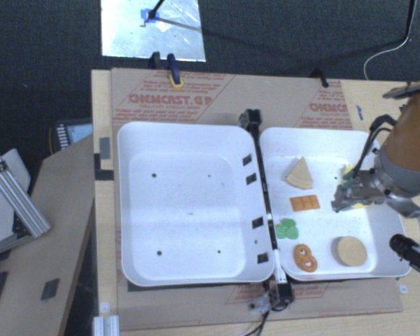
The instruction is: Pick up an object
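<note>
The right bin (315, 140) holds a tan wedge (300, 173), an orange square cracker (305, 203), a green leafy piece (286, 229), a small brown pretzel (305, 257) and a round tan biscuit (351, 251). My gripper (344, 197) hangs low over the right side of this bin, right of the cracker and above the biscuit. Something yellow-green (349, 177) shows beside the wrist, partly hidden by it.
The left bin (136, 145) lies beside the right one, with a black divider strip (261, 194) between them. A cardboard sheet (217, 93) lies under both bins. The orange and grey arm (409, 149) covers the right bin's far right side.
</note>
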Available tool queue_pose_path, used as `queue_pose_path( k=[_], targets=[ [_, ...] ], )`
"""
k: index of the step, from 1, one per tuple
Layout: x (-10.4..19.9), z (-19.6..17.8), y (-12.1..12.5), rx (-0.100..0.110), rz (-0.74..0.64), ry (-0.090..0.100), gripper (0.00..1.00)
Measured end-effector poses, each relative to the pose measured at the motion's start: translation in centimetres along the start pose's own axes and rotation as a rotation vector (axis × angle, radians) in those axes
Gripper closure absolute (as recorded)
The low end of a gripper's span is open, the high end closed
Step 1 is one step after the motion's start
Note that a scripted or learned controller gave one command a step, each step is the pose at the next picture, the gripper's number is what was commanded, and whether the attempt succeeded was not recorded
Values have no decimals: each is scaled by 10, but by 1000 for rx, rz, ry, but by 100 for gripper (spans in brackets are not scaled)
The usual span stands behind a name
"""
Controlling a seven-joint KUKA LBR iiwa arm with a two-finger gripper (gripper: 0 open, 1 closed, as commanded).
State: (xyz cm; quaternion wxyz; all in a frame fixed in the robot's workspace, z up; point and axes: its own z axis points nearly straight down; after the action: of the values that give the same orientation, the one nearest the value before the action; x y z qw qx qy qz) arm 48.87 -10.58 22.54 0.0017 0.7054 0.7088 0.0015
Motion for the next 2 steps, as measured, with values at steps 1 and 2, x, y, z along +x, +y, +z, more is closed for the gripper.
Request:
queue_pose_path(
  k=[1, 2],
  targets=[
    [76, -26, 0, 0, -8, 3, 100],
    [123, -86, 0, -4, -5, 3, 100]
  ],
)
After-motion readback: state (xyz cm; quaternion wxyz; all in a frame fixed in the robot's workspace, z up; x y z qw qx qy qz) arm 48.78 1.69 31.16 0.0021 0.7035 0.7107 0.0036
